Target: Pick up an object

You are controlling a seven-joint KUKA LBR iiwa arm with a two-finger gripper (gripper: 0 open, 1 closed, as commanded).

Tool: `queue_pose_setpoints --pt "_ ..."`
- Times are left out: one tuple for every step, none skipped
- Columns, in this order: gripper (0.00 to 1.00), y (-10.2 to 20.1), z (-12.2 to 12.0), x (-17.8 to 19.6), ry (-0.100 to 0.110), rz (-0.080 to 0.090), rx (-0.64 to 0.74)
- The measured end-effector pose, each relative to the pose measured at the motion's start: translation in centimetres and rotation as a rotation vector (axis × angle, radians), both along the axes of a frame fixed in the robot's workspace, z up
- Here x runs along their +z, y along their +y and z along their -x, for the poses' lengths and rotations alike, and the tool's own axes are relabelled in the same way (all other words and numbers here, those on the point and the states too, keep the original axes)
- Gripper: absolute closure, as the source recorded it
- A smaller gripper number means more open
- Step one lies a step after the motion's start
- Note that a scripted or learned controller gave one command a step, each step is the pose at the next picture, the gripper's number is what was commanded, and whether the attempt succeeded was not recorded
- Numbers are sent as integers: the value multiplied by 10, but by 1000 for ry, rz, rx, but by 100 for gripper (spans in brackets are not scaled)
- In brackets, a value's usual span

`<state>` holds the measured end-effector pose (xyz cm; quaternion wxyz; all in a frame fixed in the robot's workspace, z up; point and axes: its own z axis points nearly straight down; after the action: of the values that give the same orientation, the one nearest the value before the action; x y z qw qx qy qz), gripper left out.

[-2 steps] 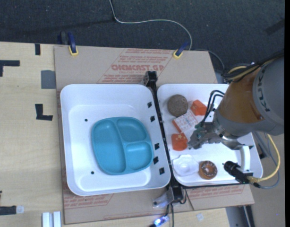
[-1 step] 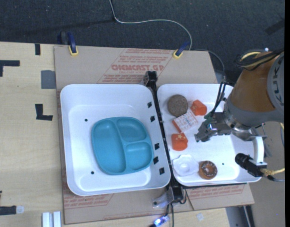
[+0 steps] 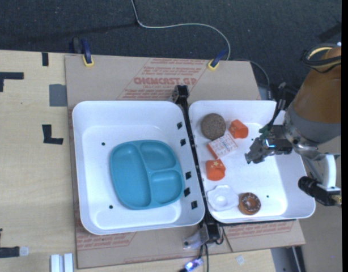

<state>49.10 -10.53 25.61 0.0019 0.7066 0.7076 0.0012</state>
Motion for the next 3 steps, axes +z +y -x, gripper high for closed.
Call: queue_pose_setpoints --pt "100 56 -20 0 6 -1 3" --pt "100 107 -30 -4 6 -1 5" --pt "100 154 -61 -20 6 0 4"
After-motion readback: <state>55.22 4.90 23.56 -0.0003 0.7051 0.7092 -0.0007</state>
